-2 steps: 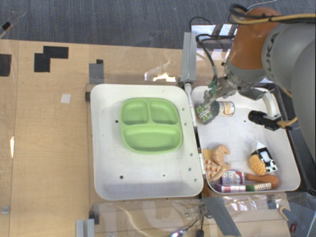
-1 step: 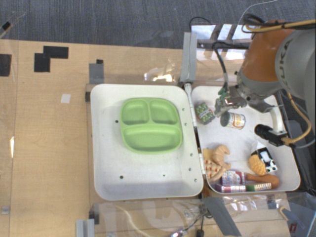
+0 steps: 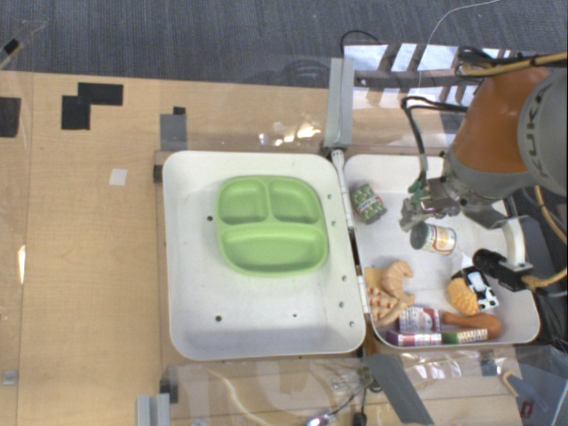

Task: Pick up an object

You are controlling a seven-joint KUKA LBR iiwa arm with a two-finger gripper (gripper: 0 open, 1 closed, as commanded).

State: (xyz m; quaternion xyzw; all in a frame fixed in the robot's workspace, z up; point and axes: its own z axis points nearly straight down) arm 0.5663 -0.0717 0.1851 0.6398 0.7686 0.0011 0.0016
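Observation:
My gripper (image 3: 417,211) hangs over the upper middle of the right bin (image 3: 524,327), under the grey arm with its orange band (image 3: 497,122). Directly below and slightly right of it is a small tin can (image 3: 435,238), lying on its side with a pale label. Whether the gripper touches the can is not visible. A small green patterned box (image 3: 366,202) lies to the gripper's left, near the bin's left wall.
Along the right bin's front lie tan bread-like pieces (image 3: 389,287), a purple-labelled bottle (image 3: 417,319), a hot dog (image 3: 470,328), an orange fruit (image 3: 460,296) and a black-and-white toy (image 3: 485,284). A green divided plate (image 3: 271,224) sits in the left bin (image 3: 191,318).

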